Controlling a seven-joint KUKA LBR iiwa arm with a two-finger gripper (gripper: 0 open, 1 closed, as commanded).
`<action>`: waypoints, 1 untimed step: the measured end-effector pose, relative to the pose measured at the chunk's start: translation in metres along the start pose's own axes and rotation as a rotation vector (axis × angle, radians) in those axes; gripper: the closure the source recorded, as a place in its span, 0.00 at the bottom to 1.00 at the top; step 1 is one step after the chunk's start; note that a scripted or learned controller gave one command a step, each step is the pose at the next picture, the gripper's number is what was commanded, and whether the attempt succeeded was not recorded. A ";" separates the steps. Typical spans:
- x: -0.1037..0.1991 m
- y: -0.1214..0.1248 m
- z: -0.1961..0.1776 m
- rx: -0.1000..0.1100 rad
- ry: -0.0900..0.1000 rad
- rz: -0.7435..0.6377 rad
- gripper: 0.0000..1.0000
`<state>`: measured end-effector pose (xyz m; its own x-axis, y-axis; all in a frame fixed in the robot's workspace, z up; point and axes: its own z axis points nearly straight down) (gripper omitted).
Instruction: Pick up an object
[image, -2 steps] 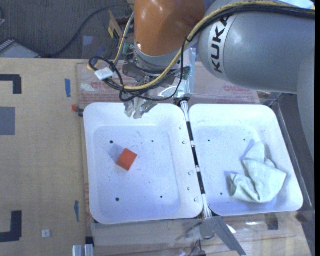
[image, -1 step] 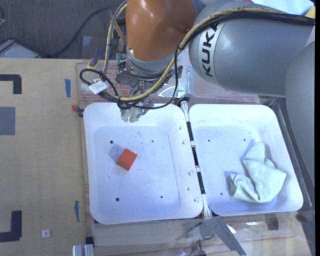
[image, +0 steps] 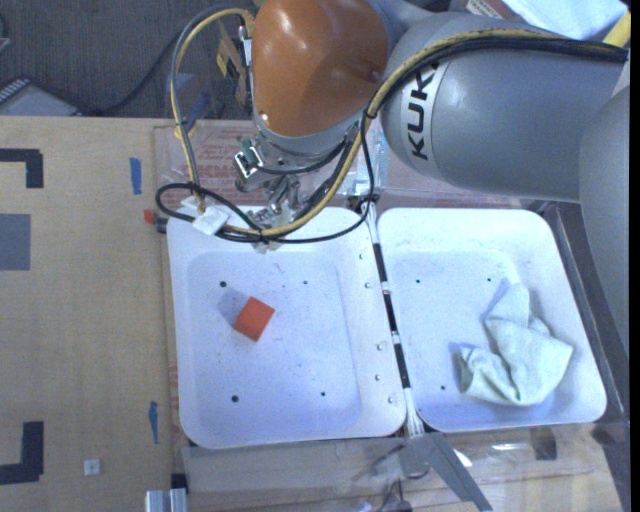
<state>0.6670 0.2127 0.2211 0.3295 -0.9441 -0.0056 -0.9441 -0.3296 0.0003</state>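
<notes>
Gripper (image: 272, 205) of mine sits at the far edge of the left bin (image: 200, 420), tucked under my orange wrist band (image: 315, 65), and I cannot tell whether it is open or closed; cables and the wrist block the view. Yellow and black cables (image: 215, 230) loop around it and drape over the bin's far rim, with a small white tag (image: 205, 222) lying on that rim just beside them.

Nothing sits in the gripper that I can make out. Out from there, down on the floor of the same bin, there's the orange block (image: 254, 318), resting alone on the white surface, left of centre and well apart from my wrist. A faint shadow lies just beside it.

My grey arm (image: 500, 110) stretches away to the right, above the far side of the right bin (image: 575, 260). In that bin, a crumpled white cloth (image: 515, 350) lies bunched toward the near right corner.

Both bins touch along the middle seam. Left of them runs the wooden bench (image: 80, 330), carrying black corner marks (image: 25, 165) and bits of blue tape (image: 135, 175).
</notes>
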 end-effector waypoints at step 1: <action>-0.013 -0.004 0.003 0.003 -0.001 -0.366 1.00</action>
<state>0.6667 0.2263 0.2185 0.6457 -0.7636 -0.0055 -0.7636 -0.6457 -0.0045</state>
